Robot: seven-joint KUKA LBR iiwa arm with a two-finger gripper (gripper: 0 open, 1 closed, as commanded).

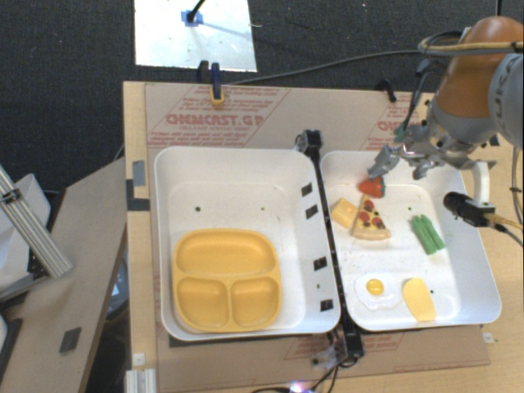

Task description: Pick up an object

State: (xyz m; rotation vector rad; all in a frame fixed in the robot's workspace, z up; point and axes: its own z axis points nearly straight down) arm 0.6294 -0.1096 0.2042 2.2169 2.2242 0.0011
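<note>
In the right bin [483, 278] lie several toy foods: a red piece [372, 187], a yellow cheese wedge [344, 213], a pizza slice [370, 220], a green bean bundle [426, 234], a fried egg [375, 289] and a yellow oval piece [419, 300]. My gripper [403, 167] hangs over the far part of this bin. It is open, with nothing between its fingers. Its left finger [381, 164] sits just above and to the right of the red piece. Whether it touches the piece I cannot tell.
The left bin [205, 170] holds a yellow divided tray [229, 281]. A black-clipped divider [321, 228] runs between the bins. Cables [475, 211] trail at the right bin's right rim. A blue clamp [215, 80] stands behind the bins.
</note>
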